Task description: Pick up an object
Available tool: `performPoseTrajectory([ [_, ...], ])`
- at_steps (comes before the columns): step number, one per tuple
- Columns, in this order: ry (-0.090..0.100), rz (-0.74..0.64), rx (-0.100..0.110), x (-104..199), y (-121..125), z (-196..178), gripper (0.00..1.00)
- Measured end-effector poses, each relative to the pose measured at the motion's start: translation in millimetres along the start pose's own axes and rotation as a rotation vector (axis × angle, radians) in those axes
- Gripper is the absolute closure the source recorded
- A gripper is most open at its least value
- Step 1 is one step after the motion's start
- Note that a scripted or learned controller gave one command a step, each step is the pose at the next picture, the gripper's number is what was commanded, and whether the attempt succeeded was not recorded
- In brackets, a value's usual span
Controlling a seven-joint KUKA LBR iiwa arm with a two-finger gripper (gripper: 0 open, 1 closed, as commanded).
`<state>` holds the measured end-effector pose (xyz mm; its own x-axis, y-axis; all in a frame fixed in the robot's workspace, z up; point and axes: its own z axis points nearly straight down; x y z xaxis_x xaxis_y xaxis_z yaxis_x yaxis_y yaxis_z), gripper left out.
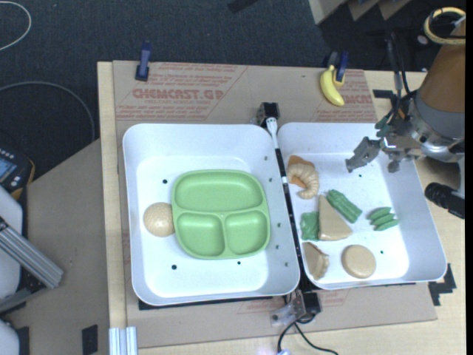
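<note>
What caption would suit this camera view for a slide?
Gripper above the right bin of toy foods; green divided plate and a round bun in the left bin.

1. You are looking at two bins sitting side by side on the desk (111, 198): the left bin (140, 154) and the right bin (421, 228).
2. A divided tray (219, 213) is lying in the middle of the left bin, with a round bun (157, 219) touching its left side.
3. In the right bin, a croissant (304, 177) is lying at the left, and a cookie (358, 261) is sitting near the front.
4. A banana (332, 89) is resting on the desk behind the right bin.
</note>
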<state>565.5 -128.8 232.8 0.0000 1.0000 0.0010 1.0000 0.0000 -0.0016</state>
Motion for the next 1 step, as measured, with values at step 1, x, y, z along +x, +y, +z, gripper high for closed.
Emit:
performPoseTrajectory([
  [1, 0.004, 0.000, 0.011, 46.0, -85.5, 51.6, 0.00],
])
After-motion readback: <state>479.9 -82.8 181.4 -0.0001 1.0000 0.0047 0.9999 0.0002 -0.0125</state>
